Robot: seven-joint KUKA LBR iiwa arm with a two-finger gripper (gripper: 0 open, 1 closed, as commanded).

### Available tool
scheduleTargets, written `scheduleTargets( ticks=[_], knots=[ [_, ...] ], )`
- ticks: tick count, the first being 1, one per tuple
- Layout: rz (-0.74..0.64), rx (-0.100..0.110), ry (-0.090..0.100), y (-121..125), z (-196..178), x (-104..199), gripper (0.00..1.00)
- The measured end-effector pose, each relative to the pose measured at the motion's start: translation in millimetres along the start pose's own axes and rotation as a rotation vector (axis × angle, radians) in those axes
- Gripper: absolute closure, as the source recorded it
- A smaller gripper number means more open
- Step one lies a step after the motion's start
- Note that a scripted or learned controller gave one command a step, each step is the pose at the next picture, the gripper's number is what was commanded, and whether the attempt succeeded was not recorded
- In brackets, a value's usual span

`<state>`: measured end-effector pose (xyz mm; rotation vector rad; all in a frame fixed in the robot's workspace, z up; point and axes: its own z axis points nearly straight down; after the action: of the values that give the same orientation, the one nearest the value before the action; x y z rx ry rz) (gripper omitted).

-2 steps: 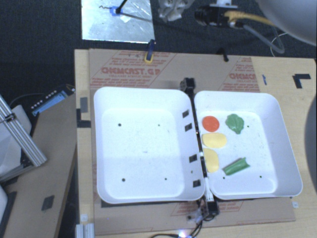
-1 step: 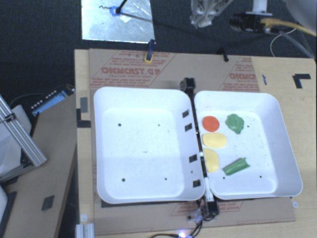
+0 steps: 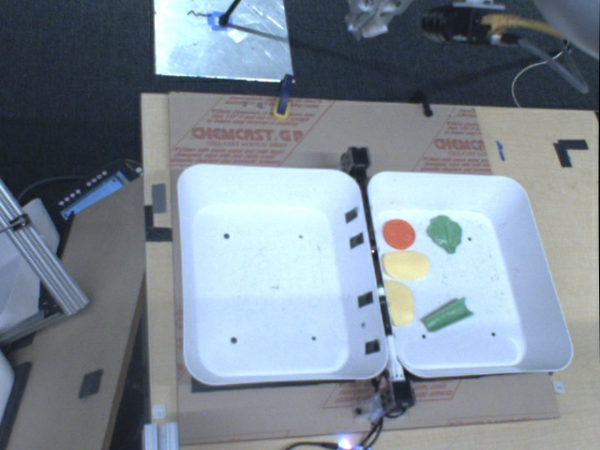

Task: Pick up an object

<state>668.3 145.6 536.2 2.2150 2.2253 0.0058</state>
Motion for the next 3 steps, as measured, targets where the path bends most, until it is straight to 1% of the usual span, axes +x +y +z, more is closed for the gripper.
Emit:
scheduleTargets(
  ticks=[1,2,3],
  knots=[
    [0.011,0.006,-0.004,-0.4,45.4,-82.0,1.0],
    [0.0,-0.002,0.0,-0.2,4.0,-54.8,1.0],
    [0.019,0.001,-0.007,-13.5,0.1,-208.4,1.0]
  ],
)
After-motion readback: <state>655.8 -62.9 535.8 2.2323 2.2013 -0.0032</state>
